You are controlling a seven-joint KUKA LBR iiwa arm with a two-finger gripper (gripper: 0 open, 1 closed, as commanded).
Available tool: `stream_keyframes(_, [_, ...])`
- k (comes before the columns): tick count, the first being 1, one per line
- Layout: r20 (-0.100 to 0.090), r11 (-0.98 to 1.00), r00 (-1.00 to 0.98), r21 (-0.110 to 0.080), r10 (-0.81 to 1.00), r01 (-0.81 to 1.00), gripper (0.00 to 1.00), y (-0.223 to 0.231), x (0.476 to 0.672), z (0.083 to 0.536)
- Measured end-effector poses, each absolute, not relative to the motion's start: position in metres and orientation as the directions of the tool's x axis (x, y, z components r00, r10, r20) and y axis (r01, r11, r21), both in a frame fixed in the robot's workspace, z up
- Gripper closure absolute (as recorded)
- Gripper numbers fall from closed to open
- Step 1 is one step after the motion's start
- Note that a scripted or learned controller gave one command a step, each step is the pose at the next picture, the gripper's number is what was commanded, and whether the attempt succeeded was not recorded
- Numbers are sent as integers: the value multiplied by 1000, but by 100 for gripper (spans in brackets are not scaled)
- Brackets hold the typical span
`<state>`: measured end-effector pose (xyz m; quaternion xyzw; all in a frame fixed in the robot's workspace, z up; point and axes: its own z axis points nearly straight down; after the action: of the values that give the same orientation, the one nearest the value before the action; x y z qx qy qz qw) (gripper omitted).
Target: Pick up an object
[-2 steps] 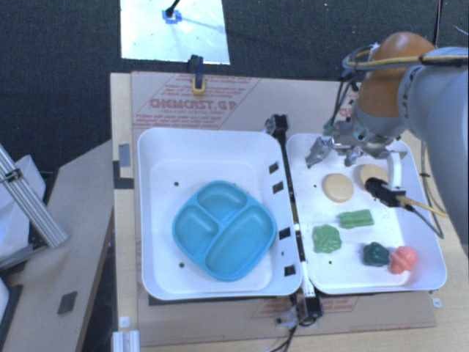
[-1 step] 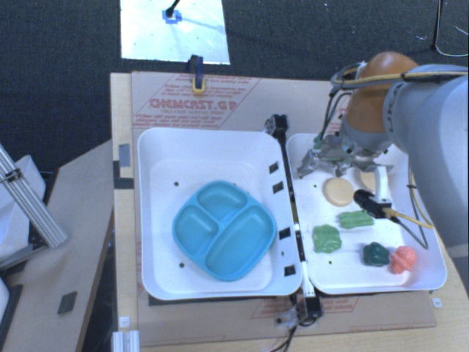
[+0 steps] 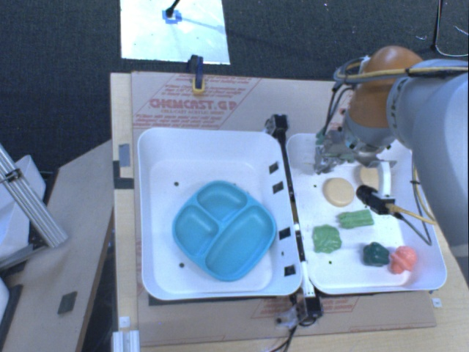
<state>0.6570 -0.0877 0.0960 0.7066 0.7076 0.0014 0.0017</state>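
Tool (image 3: 327, 161) grip state unclear | over right bin (image 3: 432, 273) | beige disc (image 3: 338, 191) just below

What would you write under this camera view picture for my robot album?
Robot arm reaches over the right bin of toy food; a blue divided plate lies in the left bin.

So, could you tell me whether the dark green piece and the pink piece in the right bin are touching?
Touching: the camera view shows the dark green piece and the pink piece side by side with no white bin floor showing between them.
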Motion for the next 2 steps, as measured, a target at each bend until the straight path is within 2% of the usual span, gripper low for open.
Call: stream_keyframes(2, [-1, 3, -3, 7, 1000, 1000, 100, -91, 655, 196])
